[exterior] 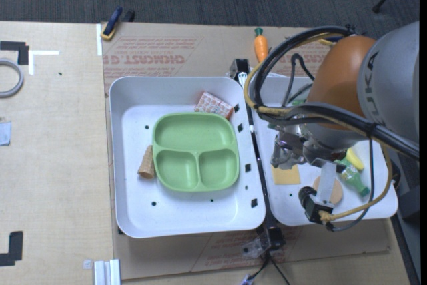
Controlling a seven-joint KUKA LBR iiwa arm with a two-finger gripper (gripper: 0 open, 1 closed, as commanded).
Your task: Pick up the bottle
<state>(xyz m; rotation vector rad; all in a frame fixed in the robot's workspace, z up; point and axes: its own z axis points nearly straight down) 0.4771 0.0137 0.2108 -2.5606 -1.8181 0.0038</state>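
Observation:
The bottle [354, 181] is small and green and lies in the right bin [293, 210] near its right wall, partly under the arm. My gripper [291, 150] hangs low over the middle of that bin, to the left of the bottle and just above a yellow cheese slice [287, 175]. The grey wrist with its orange band [343, 70] and looped cables cover much of the bin.
A yellow piece [353, 158] and a tan round piece [337, 193] lie beside the bottle. The left bin [127, 163] holds a green divided plate [196, 151], a bread chunk [146, 162] and a small patterned box [213, 104]. A toy carrot [260, 45] lies behind the bins.

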